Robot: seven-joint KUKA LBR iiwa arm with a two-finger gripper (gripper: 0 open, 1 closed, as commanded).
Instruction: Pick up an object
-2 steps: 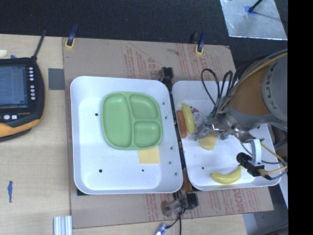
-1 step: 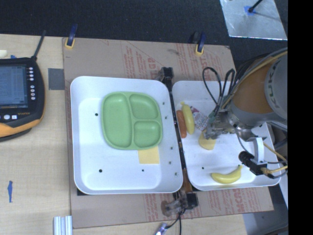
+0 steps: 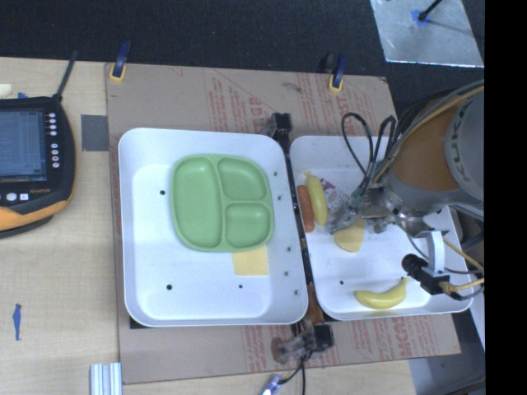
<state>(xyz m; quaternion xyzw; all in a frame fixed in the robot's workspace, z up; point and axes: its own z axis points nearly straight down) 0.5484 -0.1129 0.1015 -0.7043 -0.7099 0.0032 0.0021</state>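
One banana (image 3: 380, 297) near right bin's (image 3: 329, 299) front edge: light, smooth, curved; best gripped mid-body. Gripper (image 3: 356, 212) state: cannot tell.

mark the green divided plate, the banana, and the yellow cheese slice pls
green divided plate (image 3: 221, 202), camera view, centre ridge where compartments meet
banana (image 3: 381, 297), camera view, middle of its curve
yellow cheese slice (image 3: 251, 262), camera view, centre of the visible square

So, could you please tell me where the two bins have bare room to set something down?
The left bin is roomiest: bare floor left of the green divided plate and along the front, beside the yellow square. In the right bin, a patch lies between the pale yellow piece and the banana. Its back left is crowded with the orange piece and the gripper.
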